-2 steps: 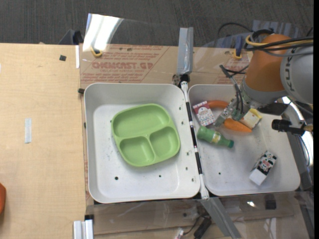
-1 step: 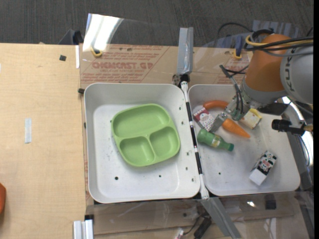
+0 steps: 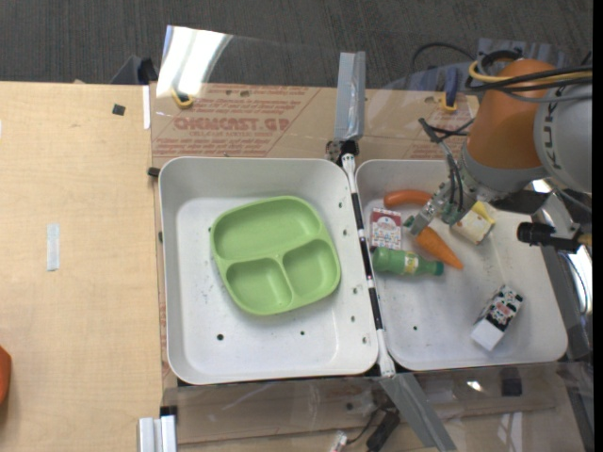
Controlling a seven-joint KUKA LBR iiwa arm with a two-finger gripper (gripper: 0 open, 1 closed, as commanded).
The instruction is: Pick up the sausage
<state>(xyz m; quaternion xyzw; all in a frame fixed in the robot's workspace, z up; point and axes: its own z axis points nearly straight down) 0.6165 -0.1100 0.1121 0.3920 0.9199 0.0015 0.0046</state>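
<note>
I see the slim orange-red sausage [image 3: 407,198] lying flat near the far wall of the right white bin [image 3: 528,347], ends at roughly nine and three o'clock. The tool [image 3: 435,211] sits just beside it, at its four o'clock; I cannot tell how far open it is. An orange carrot [image 3: 439,247] lies at the tool's six o'clock. The left white bin [image 3: 188,328] holds a green divided plate [image 3: 274,252].

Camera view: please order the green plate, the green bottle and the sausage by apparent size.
1. green plate, clearly largest
2. green bottle
3. sausage, only slightly smaller than the bottle, partly hidden by the hand; ranking unsure
</note>
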